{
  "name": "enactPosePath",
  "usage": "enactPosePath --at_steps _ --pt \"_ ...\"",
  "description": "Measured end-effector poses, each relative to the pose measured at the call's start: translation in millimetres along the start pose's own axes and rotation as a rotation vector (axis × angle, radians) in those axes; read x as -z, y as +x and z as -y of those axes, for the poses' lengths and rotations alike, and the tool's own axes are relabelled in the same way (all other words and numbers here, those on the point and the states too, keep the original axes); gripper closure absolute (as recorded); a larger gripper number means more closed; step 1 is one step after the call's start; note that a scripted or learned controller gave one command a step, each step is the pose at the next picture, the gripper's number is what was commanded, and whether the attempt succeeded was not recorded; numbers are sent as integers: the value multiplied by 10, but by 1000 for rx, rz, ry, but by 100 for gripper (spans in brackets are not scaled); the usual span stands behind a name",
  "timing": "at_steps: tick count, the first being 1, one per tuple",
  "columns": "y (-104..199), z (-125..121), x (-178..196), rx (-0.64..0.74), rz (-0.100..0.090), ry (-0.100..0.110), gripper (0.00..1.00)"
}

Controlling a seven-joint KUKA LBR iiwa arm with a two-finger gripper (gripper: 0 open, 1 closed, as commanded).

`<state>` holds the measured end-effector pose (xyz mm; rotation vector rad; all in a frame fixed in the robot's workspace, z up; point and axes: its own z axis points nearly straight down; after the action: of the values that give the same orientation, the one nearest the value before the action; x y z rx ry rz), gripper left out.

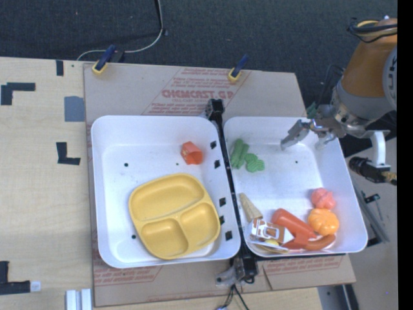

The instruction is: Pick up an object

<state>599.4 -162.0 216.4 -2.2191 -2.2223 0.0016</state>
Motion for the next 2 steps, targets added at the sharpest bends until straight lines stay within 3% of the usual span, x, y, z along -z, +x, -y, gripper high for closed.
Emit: enactPosePath --at_steps 1,2 --pt "-665 690 -261 -9 2 6 0" --pt "-593 820 -1328 -2 2 -5 0"
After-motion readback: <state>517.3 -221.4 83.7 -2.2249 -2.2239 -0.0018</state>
